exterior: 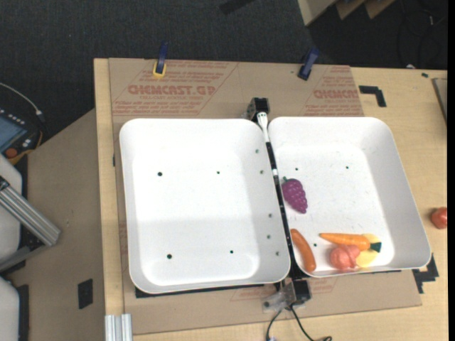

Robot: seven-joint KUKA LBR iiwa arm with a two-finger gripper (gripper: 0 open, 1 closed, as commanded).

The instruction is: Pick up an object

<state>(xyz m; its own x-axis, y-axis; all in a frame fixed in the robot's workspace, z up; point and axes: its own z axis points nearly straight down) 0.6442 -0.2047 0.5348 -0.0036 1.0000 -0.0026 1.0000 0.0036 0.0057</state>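
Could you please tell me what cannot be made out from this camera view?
- Reddish round object: cut off at the right edge, identity unclear.
- Pink lumpy toy and small yellow piece in the right white bin: too small to identify.
- Dark-tipped orange toy carrot: tip material unclear.

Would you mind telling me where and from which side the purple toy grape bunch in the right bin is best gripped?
Probably across the middle of the purple toy grape bunch, coming straight down. It lies flat with bare floor on its right, but its left side sits close to the white right bin's inner wall, leaving less room there.
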